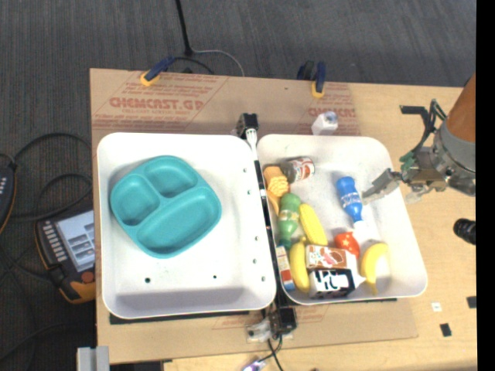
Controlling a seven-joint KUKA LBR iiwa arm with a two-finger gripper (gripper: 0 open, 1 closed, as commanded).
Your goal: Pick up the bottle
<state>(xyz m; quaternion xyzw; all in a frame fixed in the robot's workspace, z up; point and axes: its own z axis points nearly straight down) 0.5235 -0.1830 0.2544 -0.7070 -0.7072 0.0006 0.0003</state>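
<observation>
The blue bottle (pixel 350 199) with a white cap lies on its side in the right bin (pixel 387 154), towards that bin's right half. My gripper (pixel 390 175) hovers over the bin's right rim, just right of the bottle and apart from it. It is open, and nothing sits between its fingers. One grey finger (pixel 378 185) points down-left at the bottle.
The right bin also holds a can (pixel 298 169), two bananas (pixel 312 224) (pixel 374 263), a green fruit (pixel 289 213), a red tomato (pixel 347 243) and a carton (pixel 326 269). A teal divided plate (pixel 165 205) lies in the left bin (pixel 232 153).
</observation>
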